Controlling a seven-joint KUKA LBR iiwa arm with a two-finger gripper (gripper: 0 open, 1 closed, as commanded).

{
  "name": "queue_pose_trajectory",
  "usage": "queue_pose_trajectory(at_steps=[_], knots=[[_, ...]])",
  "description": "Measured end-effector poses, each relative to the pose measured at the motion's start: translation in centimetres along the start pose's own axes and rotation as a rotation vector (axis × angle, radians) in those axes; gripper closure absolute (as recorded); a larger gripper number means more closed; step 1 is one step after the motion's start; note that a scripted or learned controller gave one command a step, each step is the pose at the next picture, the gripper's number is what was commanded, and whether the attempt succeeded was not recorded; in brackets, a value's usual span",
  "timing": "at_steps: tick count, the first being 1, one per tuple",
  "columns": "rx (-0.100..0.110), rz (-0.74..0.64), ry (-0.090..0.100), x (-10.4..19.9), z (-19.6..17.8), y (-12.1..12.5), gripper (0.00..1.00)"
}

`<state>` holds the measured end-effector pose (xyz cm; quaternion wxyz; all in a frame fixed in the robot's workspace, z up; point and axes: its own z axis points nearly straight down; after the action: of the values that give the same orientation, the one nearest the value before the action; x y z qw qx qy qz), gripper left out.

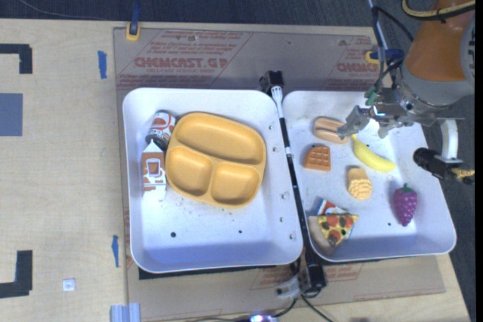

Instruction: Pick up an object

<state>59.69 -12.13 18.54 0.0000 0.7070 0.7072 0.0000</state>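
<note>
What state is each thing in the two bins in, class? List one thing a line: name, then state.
Yellow divided tray: upright, tilted across the left bin.
Can: on its side, at the tray's edge.
Small carton: lying flat.
Hot dog: lying flat.
Banana: lying loose.
Waffle: flat.
Corn: lying.
Grapes: lying.
Pizza slice: flat.
Gripper: open, above the banana.
</note>
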Motion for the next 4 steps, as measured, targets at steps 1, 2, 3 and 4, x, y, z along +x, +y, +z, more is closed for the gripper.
queue_pose_trajectory(at_steps=[1,2,3,4], knots=[[-0.009,0.001,-0.001,0.9,8.7,-2.8,0.0],[-0.018,0.001,-0.005,2.3,9.5,-7.6,0.0],[-0.025,0.004,-0.014,1.9,8.4,-7.5,1.0],[-0.025,0.004,-0.014,1.9,8.4,-7.5,0.0]])
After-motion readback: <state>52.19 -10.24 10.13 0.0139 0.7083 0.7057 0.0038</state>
